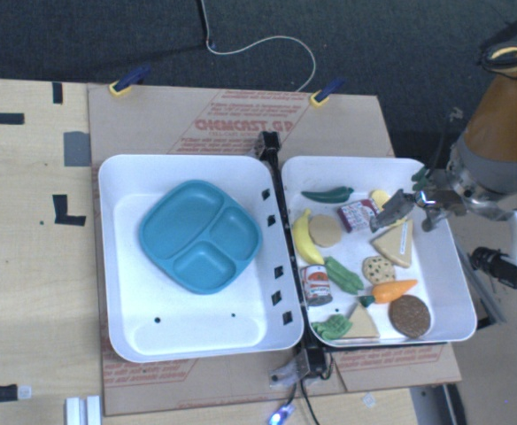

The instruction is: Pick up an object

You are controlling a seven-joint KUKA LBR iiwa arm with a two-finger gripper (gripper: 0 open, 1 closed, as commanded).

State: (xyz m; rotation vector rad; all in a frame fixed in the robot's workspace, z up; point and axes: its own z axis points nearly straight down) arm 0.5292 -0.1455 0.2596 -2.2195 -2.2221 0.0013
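Observation:
The right bin (458,277) holds several toy foods: a banana (305,237), a green chilli (327,194), a purple packet (358,213), a cheese wedge (397,244), a speckled cookie (378,268), a carrot (391,291), a brown patty (410,315) and a small can (317,283). My gripper (415,209) hangs over the bin's upper right part, just above the cheese wedge. Its two fingers are spread open and nothing sits between them. One finger (397,209) points toward the purple packet.
A blue divided plate (201,235) lies in the left bin (117,264). The two bins meet at a black clip-lined wall (281,237). A white cable (267,47) loops behind the bench. The arm's grey and orange body (493,140) stands past the right bin's edge.

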